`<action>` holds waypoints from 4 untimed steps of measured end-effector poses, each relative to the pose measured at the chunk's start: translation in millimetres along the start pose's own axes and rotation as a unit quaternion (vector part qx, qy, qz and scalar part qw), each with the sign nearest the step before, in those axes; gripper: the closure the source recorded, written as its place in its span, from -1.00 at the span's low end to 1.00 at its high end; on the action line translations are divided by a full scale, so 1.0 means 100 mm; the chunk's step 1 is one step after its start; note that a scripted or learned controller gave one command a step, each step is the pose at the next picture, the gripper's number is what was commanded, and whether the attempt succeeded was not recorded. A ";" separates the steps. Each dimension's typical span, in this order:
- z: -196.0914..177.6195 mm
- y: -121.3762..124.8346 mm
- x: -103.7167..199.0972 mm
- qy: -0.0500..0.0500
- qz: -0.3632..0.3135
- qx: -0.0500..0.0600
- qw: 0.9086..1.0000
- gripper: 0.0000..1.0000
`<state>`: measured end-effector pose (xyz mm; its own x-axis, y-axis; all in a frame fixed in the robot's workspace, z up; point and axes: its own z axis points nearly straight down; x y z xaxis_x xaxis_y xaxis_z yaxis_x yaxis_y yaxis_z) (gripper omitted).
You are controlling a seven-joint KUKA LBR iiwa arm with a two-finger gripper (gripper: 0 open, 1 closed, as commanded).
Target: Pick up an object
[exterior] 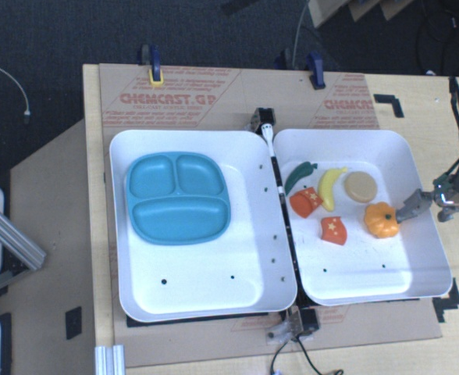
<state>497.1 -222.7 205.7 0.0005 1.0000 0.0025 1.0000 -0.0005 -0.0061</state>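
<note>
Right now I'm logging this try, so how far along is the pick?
Done: the gripper has reached into the right bin, beside the orange pumpkin toy. In hand: nothing visibly; the pumpkin, banana and red pieces lie on the bin floor. Left: grasp and lift one.

The arm [457, 195] is cut off by the right edge, leaving just a short stretch near the wrist. The end effector [411, 205] is small and blurred beside the orange pumpkin [381, 220], so contact between them cannot be told. The desk [214, 92] runs out past the bottom edge.
</note>
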 end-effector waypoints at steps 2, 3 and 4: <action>1.16 0.04 0.04 0.002 -0.001 0.000 1.000 -1.00; 1.03 0.05 0.02 -0.001 0.000 -0.003 1.000 1.00; 0.43 0.07 0.10 -0.003 -0.001 -0.006 1.000 1.00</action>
<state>504.3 -212.5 163.1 -0.0017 1.0000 -0.0032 1.0000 0.0017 0.0068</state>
